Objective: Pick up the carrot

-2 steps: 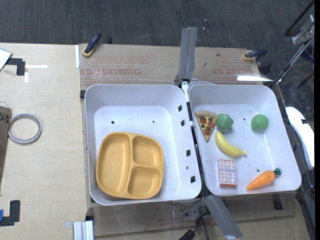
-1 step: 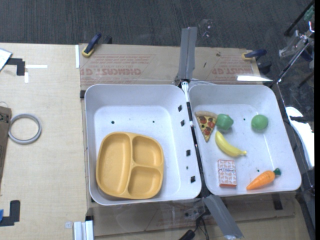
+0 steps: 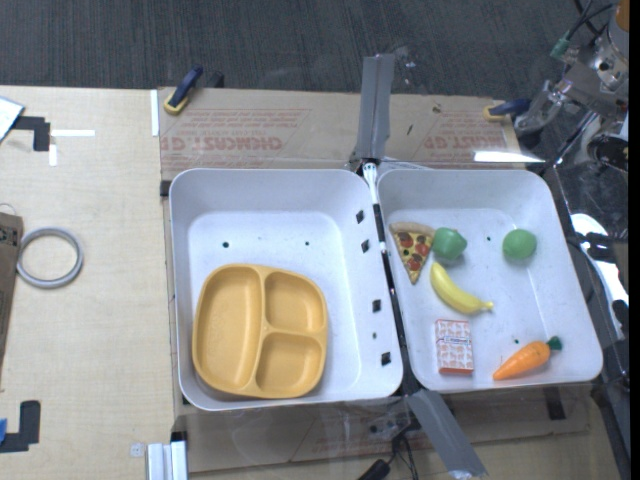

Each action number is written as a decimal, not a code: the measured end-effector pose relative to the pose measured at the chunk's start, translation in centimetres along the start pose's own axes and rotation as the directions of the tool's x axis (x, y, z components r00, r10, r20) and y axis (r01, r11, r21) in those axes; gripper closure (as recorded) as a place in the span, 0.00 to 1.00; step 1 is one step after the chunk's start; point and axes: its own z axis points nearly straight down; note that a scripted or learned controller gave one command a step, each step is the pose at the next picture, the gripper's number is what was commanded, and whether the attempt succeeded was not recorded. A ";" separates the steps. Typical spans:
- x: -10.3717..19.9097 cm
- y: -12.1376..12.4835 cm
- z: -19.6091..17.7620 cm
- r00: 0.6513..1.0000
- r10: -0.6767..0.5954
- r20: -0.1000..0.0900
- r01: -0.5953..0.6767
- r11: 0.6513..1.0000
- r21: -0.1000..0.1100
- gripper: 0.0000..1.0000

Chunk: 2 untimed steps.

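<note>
An orange carrot (image 3: 523, 359) with a small green top lies in the near right corner of the right bin (image 3: 560, 223), its tip pointing left. The gripper (image 3: 580, 73) hangs at the far right, beyond that bin's back right corner and well away from the carrot. Nothing shows between it and the bin.
The right bin also holds a pizza slice (image 3: 411, 247), two green round items (image 3: 449, 243) (image 3: 519, 245), a banana (image 3: 457, 292) and a small red-and-white box (image 3: 455, 346). A yellow divided plate (image 3: 262, 329) lies in the left bin (image 3: 200, 208). A tape roll (image 3: 47, 257) rests on the bench at left.
</note>
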 end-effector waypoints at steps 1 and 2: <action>-1.5 0.1 -2.2 0.993 0.120 0.000 -0.120 0.993 -0.002 0.00; -4.2 1.4 3.5 0.916 0.400 0.000 -0.400 0.916 0.001 0.00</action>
